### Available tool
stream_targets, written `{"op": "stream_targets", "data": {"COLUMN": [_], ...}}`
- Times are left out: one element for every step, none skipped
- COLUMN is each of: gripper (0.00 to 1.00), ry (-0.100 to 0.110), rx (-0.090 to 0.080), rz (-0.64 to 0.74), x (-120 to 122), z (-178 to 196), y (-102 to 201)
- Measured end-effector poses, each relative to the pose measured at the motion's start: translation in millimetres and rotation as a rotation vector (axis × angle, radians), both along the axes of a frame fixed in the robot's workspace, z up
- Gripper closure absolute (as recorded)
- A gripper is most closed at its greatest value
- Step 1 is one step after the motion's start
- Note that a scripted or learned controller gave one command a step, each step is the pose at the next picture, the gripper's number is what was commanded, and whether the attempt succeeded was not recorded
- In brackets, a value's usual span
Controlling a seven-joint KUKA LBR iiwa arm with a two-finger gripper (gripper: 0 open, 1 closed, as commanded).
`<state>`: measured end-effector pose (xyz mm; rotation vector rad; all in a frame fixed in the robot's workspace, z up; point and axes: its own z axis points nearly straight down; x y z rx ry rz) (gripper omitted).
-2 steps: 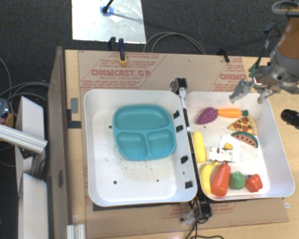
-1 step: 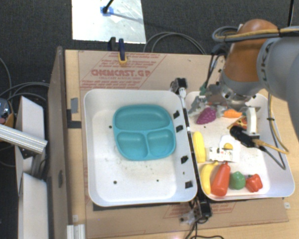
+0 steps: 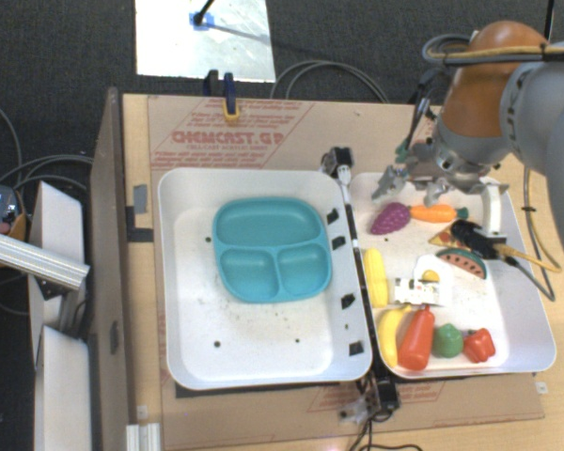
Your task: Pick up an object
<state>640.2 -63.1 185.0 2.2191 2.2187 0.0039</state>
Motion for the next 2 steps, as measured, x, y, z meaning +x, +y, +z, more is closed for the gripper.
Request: {"op": "stream_targets", "data": {"gripper": [0.0,1.0], "ry": [0.006,0.001], "rx": [0.0,0.001], "rz": [0.0,0.001], "x": [12.5,13.9], "z": [-105.6,-89.5], "y": [-20.7,-19.3]}}
